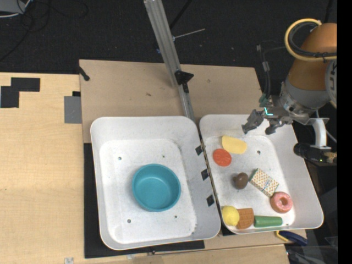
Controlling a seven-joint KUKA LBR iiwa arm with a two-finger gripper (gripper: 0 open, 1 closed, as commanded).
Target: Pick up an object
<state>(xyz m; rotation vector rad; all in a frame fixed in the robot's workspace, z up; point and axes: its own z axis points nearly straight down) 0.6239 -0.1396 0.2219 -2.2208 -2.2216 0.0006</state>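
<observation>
From the camera view, the jaws [260,123] hang over the far edge of the right bin [308,194], their two dark fingers spread apart with clear white bin floor showing between the tips. Nothing sits between them and they touch no object.

Just below and to the left of the jaws lies a yellow piece [235,144], the nearest thing to them, with a round orange-red piece [222,158] touching its lower left side. Further below the jaws are a small brown ball [240,180] and, just beside it, a patterned box [264,181] lying tilted. Beyond those, toward the near rim, sit a pink ring doughnut [281,202], a green piece [267,221], an orange-brown block [246,218] and a yellow ball [230,215], the last three crowded together in the near corner. Well to the left of the jaws, in the left bin [107,142], rests a teal bowl [156,187], upright.

The arm [311,70] is cut off at the right side, so only its orange band and grey wrist show. The small objects are too coarse to identify precisely.

The bins rest on a tan surface [38,164] with black patches; a metal rail [168,51] slants down to the gap between the bins, and dark floor with cables lies behind.
</observation>
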